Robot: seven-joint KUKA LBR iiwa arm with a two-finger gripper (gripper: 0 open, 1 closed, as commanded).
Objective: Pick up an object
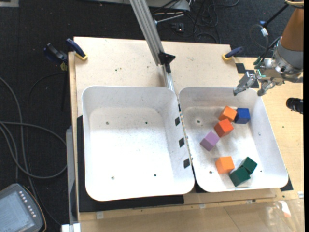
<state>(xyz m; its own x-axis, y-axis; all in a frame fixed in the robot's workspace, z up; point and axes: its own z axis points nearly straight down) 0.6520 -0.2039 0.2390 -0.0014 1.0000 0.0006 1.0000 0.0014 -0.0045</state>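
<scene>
We see the gripper (254,85) with its two fingers spread apart and nothing between them, hanging over the upper right corner of the right bin (270,129). Nearest below it lie a blue block (243,115) touching an orange block (228,113), then a second orange-red block (224,127) and a purple block (209,140). Farther toward the front rim sit another orange block (224,164) and two dark green blocks (244,171) pressed together. The left bin (96,129) lies well apart. The arm's upper part is cut off at the frame's right edge.
</scene>
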